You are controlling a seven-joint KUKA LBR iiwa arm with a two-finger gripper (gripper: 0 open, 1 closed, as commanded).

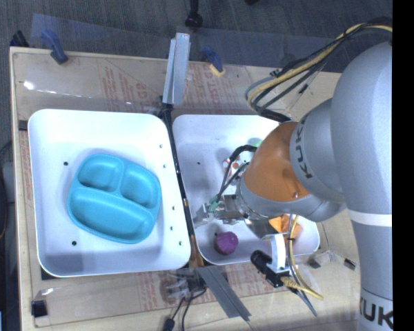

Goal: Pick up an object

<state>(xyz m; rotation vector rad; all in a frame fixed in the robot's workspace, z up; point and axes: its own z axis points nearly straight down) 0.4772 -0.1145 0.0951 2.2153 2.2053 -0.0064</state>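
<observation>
1. On the left sits the left bin point(45, 185); in it a blue divided tray point(115, 197) lies flat and a little askew, well apart from the arm; nothing there looks involved in the present step.

2. Between the two bins runs a dark divider point(178, 178); a grey bar point(176, 67) stands up at its far end; both lie close to the reach path and could be clipped by a sideways sweep.

3. In the right bin point(196, 150) a small purple object point(226, 242) rests near the front wall, apart from the tool; an orange piece point(284, 225) shows just under the arm's body, mostly hidden; what it is I cannot tell.

4. The gripper point(217, 211) hangs low in the right bin, just above and left of the purple object; whether it is spread or pressed together cannot be told, since the wrist and cables cover it; nothing is seen pinched.

5. My judgement: the step in hand is the descent or reach toward a pick, with no object yet lifted; the next move calls for centring over the purple object, then closing and lifting straight up.

6. Risk, as a judgement: the front wall is close beside the purple object, so a finger may strike the wall; the cables point(297, 67) at the right trail loosely.
</observation>
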